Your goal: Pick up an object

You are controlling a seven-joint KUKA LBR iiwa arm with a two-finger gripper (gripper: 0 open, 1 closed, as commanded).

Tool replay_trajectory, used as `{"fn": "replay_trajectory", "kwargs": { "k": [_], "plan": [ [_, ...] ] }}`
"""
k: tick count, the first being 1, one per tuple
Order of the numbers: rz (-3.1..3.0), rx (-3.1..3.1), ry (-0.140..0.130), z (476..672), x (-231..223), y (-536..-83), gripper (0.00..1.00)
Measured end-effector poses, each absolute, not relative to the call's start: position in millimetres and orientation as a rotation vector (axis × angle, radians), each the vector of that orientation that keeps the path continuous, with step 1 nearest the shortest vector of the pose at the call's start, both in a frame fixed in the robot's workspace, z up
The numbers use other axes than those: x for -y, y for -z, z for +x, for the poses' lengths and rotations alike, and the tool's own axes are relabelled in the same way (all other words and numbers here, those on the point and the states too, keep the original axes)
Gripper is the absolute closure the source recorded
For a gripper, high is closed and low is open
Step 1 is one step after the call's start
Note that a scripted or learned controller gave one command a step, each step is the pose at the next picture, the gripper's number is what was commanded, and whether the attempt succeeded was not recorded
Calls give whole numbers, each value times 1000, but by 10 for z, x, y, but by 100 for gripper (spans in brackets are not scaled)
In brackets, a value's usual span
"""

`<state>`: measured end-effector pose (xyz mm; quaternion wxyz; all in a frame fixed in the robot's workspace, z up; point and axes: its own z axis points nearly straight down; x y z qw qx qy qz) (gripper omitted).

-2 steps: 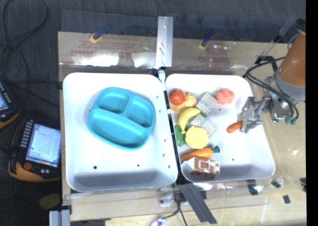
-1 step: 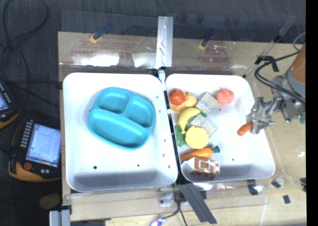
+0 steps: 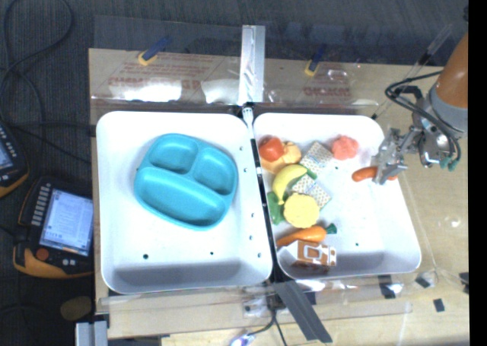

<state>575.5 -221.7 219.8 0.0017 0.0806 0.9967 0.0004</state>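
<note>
Gripper [image 3: 389, 160] at right bin [image 3: 396, 207] right rim, near back corner. Small orange piece [image 3: 364, 175] at fingertips, long axis crosswise toward bin centre. Finger state: cannot tell; grasp unconfirmed. Other toys cluster along bin's left wall.

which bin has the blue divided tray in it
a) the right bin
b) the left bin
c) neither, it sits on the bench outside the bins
b) The blue divided tray lies alone in the left bin, while the right bin holds the pile of toy food.
</note>
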Motion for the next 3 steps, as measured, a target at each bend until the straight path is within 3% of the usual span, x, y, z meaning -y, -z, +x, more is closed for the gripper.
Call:
{"fn": "replay_trajectory", "kwargs": {
  "k": [1,2,3],
  "plan": [
    [-32,-3140,2,5735,2229,-2067,100],
    [-73,-3138,4,5833,2240,-2150,100],
    [-590,-3082,0,5559,2229,-2330,100]
  ]
}}
